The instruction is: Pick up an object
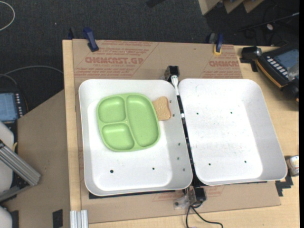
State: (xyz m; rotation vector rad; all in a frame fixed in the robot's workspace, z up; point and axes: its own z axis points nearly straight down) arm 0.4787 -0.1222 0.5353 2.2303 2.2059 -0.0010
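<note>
I see a green three-compartment plastic plate [128,122] in the left white bin [95,170]; a tan biscuit-like slab [162,108] touches the plate's right rim, long axis toward the bin's far edge. I cannot tell the gripper's state.

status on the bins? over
Left bin: green tray lying flat, tan cracker touching its right edge. Nothing picked yet. Nothing on top of either item.

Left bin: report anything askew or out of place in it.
The green divided plate sits rotated, not square with the left bin. A tan cracker-like piece lies against its rim, outside the compartments. No spills.
</note>
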